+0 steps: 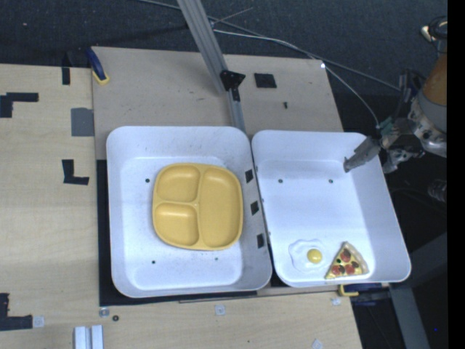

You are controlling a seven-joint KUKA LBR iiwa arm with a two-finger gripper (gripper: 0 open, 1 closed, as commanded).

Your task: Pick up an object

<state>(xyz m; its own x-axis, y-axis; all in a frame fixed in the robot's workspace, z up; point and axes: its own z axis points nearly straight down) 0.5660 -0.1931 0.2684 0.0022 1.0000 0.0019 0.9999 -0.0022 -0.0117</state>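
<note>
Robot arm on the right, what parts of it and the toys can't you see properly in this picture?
- Arm: cut off by the camera view's right edge, so most of it is out of frame.
- Gripper: small, dark and blurred above the right bin's rim; open or shut cannot be told.
- Pizza slice: toppings too small to name.
- Fried egg: white blends into the bin floor, edges faint.
</note>
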